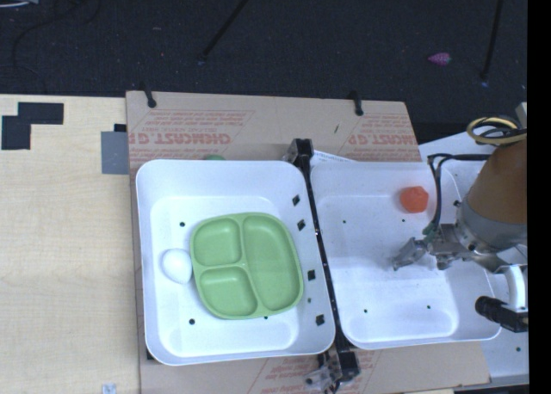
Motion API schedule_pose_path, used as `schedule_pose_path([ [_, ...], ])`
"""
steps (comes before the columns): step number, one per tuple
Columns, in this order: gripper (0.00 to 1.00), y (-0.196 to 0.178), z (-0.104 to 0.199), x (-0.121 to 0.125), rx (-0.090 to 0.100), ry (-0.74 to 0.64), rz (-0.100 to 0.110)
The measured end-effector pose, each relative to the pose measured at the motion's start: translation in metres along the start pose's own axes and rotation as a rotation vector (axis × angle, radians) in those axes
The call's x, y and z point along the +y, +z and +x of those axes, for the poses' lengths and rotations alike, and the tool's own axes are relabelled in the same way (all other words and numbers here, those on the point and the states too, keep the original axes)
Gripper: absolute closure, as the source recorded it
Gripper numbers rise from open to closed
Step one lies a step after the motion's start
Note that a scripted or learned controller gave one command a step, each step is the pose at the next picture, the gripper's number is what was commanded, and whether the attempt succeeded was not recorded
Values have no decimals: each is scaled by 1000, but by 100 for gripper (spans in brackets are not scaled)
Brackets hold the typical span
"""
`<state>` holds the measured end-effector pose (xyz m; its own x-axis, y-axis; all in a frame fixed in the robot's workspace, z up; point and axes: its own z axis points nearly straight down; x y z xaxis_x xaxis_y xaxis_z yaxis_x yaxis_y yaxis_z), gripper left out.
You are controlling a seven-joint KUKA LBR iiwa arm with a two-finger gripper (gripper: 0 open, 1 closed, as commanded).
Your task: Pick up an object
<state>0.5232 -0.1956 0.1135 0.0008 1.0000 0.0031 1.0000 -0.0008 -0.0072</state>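
**Mia:** Where is the pincer (411, 255)?

**Sam:** It is low in the right bin (379, 315), below the ball (414, 199) and a bit to the left of it. The two are near, but they do not touch.

**Mia:** Is the pincer apart or together?

**Sam:** I cannot tell. It is small and grey, and the arm (499, 203) hides part of it. I see nothing held in it.

**Mia:** So what should it pick?

**Sam:** I think the ball. It is orange and sits alone by the far wall of the right bin. The other things, the green plate (247, 263) and the white egg (176, 265), are far off to the left of the ball, in the left bin (164, 212).

**Mia:** How does it do that well?

**Sam:** I think it should go up a little first, then slide over till it hangs right above the ball. It should open wide, go straight down, and close slowly. A ball can roll away if one side bumps it first.

**Mia:** And the wall?

**Sam:** The wall is close behind the ball, so the pincer should turn to keep both sides clear of it.
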Motion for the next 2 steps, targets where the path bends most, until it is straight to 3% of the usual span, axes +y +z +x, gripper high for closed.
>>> schedule_pose_path([
  [1, 100, -13, -1, 1, -1, 2, -3],
  [2, 100, -71, 4, -6, -3, -2, -9],
])
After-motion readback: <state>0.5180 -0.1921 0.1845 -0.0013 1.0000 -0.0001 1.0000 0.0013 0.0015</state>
